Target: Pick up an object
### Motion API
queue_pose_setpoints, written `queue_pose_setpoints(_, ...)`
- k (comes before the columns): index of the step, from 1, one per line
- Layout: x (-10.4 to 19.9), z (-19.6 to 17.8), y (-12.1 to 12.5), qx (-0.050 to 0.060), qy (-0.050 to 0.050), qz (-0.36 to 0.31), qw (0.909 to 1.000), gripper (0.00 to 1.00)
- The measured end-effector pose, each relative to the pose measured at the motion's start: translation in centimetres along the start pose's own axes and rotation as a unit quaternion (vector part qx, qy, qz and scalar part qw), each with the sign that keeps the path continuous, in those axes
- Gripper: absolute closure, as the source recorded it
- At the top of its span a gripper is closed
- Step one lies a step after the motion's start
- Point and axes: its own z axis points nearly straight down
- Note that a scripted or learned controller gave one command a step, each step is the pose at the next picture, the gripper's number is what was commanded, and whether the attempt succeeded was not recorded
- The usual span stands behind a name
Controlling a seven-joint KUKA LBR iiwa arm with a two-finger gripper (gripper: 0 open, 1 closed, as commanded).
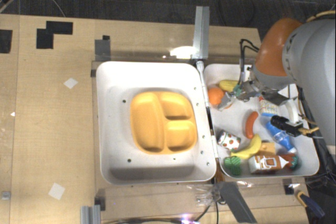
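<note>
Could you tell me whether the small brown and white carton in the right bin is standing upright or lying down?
Lying down: the small brown and white carton rests flat on its side on the right white bin's floor.

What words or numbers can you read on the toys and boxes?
None can be read.
Brown and white carton: has printing, too blurry to read.
Blue bottle: label too small to read.
Red and white spotted can: dots, no clear letters.

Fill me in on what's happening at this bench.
The arm reaches into the right bin, which is cluttered with toy food. Its gripper sits low beside the orange and a small yellow item; nothing is visibly lifted yet. The left bin holds a yellow divided tray.
</note>
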Motion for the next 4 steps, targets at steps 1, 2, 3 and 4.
queue_pose_setpoints(1, -0.5, 0.1, 1.9, 0.004, 0.001, 0.043, 0.9991, 0.0)
queue_pose_setpoints(2, -1.9, 0.3, 3.8, 0.028, 0.015, 0.046, 0.9984, 0.0)
queue_pose_setpoints(3, -2.4, -1.1, 4.1, 0.02, 0.005, 0.042, 0.9989, 1.0)
queue_pose_setpoints(4, -2.4, -1.1, 4.1, 0.019, 0.005, 0.042, 0.9989, 0.0)
